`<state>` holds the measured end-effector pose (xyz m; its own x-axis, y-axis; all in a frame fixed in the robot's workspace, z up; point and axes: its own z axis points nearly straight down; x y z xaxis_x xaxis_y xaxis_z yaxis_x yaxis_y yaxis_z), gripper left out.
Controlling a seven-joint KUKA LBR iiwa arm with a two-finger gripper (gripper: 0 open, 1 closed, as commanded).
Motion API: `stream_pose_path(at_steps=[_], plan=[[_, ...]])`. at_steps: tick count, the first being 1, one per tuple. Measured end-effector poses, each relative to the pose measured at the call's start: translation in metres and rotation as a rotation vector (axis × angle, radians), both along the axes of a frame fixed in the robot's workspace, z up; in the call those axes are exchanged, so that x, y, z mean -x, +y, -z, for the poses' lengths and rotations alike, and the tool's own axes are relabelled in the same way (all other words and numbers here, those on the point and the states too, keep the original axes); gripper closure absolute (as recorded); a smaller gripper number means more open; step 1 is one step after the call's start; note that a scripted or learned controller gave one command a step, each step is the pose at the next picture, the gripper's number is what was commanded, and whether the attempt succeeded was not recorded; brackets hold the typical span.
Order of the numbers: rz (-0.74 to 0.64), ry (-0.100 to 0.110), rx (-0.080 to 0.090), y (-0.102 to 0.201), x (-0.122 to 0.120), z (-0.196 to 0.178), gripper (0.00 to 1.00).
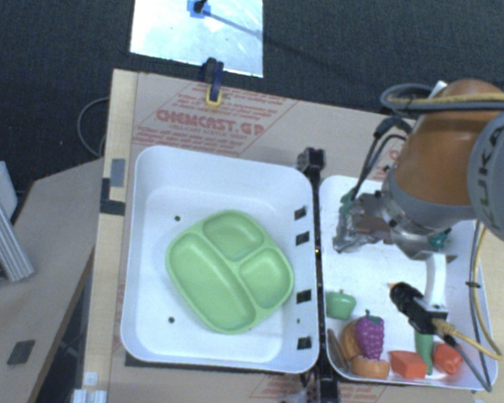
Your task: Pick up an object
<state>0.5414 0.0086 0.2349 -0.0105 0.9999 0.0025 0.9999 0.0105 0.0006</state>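
The board (pixel 212 122) bears red print, "CHEMCAST GP". The jaws hang over the right bin's (pixel 373 278) far left corner; their gap cannot be told.

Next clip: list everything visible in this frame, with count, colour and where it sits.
left bin: one, white, left side of the bench
right bin: one, white, beside the left bin
plate: one, pale green, three compartments, in the left bin
toy fruit: one, green, right bin, near the divider
grape bunch: one, purple, right bin, near edge
orange piece: one, orange, just in front of the grape bunch
red block: one, red, right of the orange piece
toy vegetable: one, green and orange-red, right bin's near right corner
clamp: one, dark with yellow, bench's far edge
arm: one, grey with orange band, over the right bin
claw: one, dark metal, above the right bin's far half
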Motion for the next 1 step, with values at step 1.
stream_pose_path(at_steps=[1], plan=[[0.004, 0.001, 0.001, 0.0162, 0.0106, 0.0193, 1.0]])
